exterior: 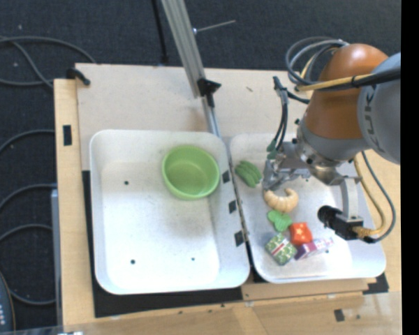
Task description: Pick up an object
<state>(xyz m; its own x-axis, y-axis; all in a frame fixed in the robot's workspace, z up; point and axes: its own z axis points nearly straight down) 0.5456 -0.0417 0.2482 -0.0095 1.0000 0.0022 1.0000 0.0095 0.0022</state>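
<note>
One fixed camera—high above the bench (146, 103)—looks down slantwise on both bins.

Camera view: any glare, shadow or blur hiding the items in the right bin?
Camera view: even, soft light, no glare on the right bin; the arm casts faint shadow near the gripper; the tan curved piece and orange block read clearly, edges slightly soft.

Left bin (126, 257) — green bowl (190, 172) near its far edge. Right bin (366, 260) — gripper (279, 175) over a tan ring (282, 199); small toys (293, 241) toward the near edge.
</note>
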